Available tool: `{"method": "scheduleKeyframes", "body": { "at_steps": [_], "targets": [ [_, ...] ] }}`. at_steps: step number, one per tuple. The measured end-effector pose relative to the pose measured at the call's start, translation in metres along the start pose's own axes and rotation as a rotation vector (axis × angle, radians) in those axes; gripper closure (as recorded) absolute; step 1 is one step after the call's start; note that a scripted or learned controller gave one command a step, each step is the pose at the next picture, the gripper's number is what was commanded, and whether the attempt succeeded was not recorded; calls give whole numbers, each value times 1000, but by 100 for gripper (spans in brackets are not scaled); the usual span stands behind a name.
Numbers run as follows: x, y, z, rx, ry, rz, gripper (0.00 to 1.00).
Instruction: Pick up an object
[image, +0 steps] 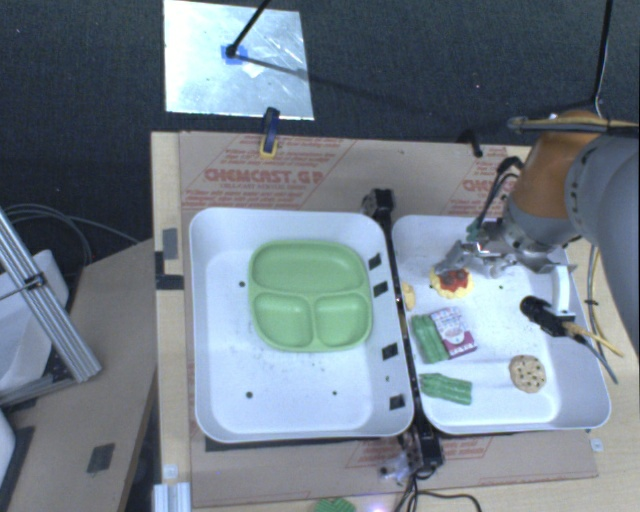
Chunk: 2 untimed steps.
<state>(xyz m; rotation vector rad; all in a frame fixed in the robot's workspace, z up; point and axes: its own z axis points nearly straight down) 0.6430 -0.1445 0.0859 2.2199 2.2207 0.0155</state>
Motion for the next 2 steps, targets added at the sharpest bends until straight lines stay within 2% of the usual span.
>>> {"method": "scheduleKeyframes", "body": {
  "at_steps": [1, 2],
  "targets": [
    [0, 5, -20, -13, -3, -4, 100],
    [0, 4, -18, -10, -2, -3, 0]
  ]
}}
